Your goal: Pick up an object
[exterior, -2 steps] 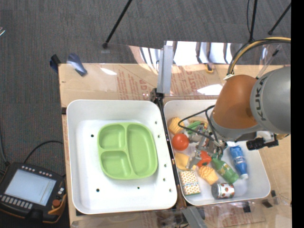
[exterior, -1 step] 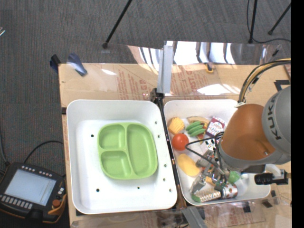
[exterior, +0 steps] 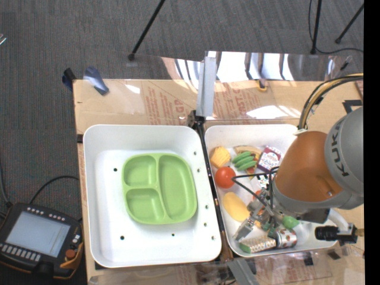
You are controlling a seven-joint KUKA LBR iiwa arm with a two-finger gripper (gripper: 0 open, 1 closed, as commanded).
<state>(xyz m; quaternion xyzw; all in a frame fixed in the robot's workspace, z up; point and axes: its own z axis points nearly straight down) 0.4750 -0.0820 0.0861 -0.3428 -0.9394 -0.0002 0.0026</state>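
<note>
Down in the right bin (exterior: 309, 249), the gripper (exterior: 256, 223), jaw state impossible to tell, is hovering beside the yellow toy (exterior: 235, 205), probably light, smooth, best pinched mid-body.

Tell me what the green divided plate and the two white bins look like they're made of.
Green divided plate: likely moulded plastic, matte with a soft sheen; uniform colour, rounded compartment ridges. Left bin and right bin: probably thin formed plastic, smooth and slightly glossy, with rounded corners and a rolled rim. Painted metal can't be ruled out.
</note>
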